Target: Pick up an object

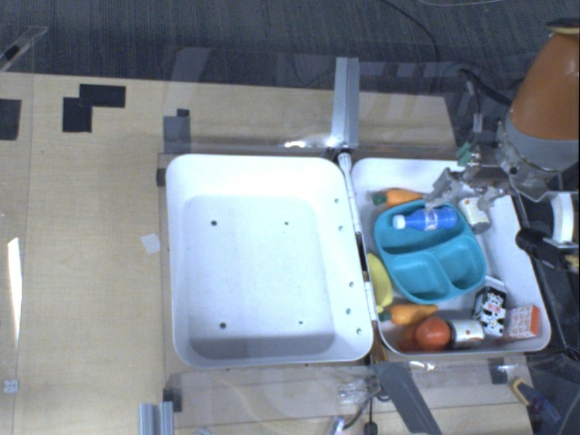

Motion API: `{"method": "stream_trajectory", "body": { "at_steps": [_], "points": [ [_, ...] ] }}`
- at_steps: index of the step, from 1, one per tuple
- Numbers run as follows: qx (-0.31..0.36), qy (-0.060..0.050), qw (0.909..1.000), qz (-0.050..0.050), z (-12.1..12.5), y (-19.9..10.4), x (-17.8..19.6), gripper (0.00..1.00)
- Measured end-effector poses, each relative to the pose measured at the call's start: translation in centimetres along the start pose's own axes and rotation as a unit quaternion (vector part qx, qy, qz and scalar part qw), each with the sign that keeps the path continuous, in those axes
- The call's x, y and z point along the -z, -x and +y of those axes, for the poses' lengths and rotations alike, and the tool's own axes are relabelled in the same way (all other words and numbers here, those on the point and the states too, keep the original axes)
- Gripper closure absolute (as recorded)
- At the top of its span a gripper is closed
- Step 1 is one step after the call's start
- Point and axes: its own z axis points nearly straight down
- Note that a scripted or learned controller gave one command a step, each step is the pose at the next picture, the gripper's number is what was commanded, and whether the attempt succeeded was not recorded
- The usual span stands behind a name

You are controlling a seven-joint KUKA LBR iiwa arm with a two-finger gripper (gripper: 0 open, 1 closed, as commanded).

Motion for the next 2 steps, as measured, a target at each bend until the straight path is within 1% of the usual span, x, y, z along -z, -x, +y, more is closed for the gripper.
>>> {"method": "stream_trajectory", "body": {
  "at_steps": [1, 2],
  "points": [
    [-0.004, 0.000, 1.0000, 0.000, 4.9, 1.7, -14.5, 0.00],
    [-0.048, -0.030, 0.9984, -0.001, 8.5, 1.0, -15.9, 0.00]
  ]
}}
